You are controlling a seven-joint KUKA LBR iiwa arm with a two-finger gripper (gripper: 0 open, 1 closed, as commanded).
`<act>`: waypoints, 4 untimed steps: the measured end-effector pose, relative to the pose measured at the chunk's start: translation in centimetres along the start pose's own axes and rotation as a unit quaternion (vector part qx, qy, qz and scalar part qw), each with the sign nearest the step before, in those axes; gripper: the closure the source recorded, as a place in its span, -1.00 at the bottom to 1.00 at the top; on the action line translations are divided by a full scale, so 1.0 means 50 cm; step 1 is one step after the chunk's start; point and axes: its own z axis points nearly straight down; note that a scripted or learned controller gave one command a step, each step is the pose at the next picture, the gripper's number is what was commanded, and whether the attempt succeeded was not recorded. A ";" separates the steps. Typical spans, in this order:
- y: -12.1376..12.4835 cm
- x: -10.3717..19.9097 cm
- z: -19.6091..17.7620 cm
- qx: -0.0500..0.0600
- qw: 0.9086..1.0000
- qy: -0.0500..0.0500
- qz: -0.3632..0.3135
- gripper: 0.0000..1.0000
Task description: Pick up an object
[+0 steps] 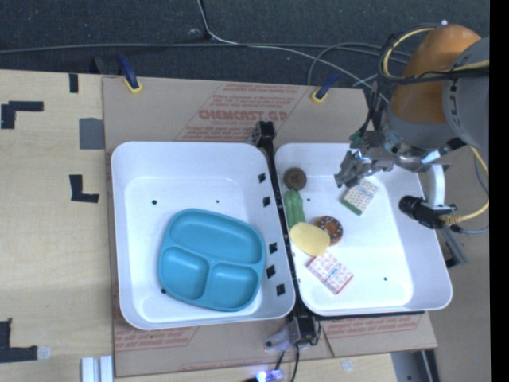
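Observation:
The right bin [413, 289] holds several small objects. A small checkered packet [359, 196] lies near the bin's back right, and my gripper [351, 171] hangs just above and left of it. A dark brown round piece [295, 178] sits at the bin's back left, with a green cylinder [295, 208] below it. A yellow lemon-like lump [308, 238] touches a brown chocolate doughnut [330, 228]. A pink patterned packet [330, 273] lies nearer the front. Nothing is visibly between the gripper's fingers.
The left bin [135, 181] holds a blue divided plate [211, 259]. A black divider clip [264, 134] sits between the bins at the back. The arm's orange band [433, 62] and cables loom over the right bin's back right corner.

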 end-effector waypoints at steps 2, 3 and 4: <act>0.031 0.107 -0.109 0.002 1.000 0.001 -0.002 1.00; 0.043 0.227 -0.099 0.002 1.000 0.001 -0.002 1.00; 0.071 0.344 -0.085 0.002 1.000 0.001 -0.002 1.00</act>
